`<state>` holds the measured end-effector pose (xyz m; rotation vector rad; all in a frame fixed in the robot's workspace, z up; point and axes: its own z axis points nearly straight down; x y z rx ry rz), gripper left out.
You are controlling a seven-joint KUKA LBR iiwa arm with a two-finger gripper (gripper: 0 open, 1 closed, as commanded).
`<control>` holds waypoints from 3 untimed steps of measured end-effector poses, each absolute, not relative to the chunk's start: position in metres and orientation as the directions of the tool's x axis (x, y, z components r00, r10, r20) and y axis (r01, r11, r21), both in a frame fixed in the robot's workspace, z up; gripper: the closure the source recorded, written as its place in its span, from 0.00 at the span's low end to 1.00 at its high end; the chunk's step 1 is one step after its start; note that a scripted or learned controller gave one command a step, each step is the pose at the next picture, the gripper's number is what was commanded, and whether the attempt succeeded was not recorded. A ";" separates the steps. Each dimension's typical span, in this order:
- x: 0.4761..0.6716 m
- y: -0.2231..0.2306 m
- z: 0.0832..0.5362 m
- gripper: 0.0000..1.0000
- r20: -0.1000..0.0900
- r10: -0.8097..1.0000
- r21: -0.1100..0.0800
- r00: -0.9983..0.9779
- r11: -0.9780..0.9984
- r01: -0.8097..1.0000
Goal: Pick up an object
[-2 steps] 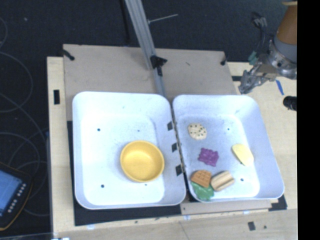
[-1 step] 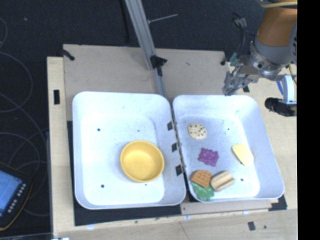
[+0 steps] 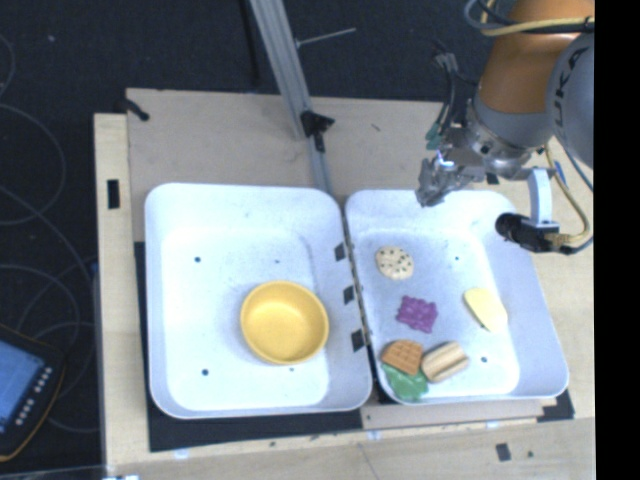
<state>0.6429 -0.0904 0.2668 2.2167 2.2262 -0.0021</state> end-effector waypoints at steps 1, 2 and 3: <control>0.635 -0.038 0.253 1.00 0.000 1.000 0.000 -0.006 0.006 1.000; 0.613 0.018 0.255 1.00 0.002 1.000 0.000 -0.008 0.008 1.000; 0.603 0.069 0.259 1.00 0.003 1.000 0.000 -0.009 0.009 1.000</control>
